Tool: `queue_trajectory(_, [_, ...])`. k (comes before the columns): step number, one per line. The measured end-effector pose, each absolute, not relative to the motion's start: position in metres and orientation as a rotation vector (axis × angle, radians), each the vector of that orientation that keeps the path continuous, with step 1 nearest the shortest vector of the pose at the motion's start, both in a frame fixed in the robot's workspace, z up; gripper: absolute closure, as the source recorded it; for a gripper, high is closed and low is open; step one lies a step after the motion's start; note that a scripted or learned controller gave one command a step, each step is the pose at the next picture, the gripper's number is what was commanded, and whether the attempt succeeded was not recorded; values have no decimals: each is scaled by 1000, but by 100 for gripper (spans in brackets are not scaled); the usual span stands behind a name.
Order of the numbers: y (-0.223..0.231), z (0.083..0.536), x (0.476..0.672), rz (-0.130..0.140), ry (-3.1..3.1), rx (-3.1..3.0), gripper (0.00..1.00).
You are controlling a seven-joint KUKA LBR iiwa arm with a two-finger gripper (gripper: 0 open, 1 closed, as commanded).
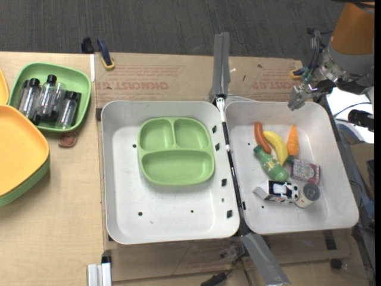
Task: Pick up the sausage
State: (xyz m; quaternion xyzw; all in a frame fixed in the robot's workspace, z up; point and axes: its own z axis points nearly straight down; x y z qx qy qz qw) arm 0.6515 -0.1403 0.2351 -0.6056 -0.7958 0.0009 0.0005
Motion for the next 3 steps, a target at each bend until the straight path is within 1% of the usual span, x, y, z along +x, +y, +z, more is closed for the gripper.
queue_trajectory(1, [-175,92,659,0,-2302,-2139,100])
queue_trajectory(2, [-208,92,651,2,-1789,-2584,100])
queue_trajectory(3, [-162,92,597,2,-1984,-2434,100])
